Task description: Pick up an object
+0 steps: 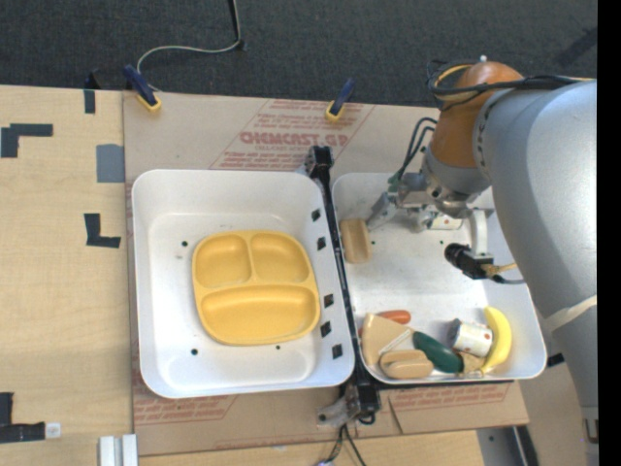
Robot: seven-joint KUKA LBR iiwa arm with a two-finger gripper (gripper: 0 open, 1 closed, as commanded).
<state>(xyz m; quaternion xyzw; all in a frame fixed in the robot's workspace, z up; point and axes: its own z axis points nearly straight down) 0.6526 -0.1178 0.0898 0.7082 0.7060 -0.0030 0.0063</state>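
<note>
The grey KUKA arm (543,183) reaches in from the right, its orange band (466,124) above the wrist, and its gripper (427,207) hangs over the upper part of the right bin (408,270). Whether it is open or closed cannot be told from this angle, and nothing is seen held by it.

A tan wooden block (354,241) lies just left of the gripper, against the bin's left wall. Along the bin's lower edge sits a cluster: a banana (499,338), a small white cup (473,338), a dark green vegetable-shaped piece (439,351), a bread-like roll (406,364) and an orange carrot-like piece (393,316).

The left bin (155,260) holds a yellow divided plate (255,287), lying flat near its centre
</note>
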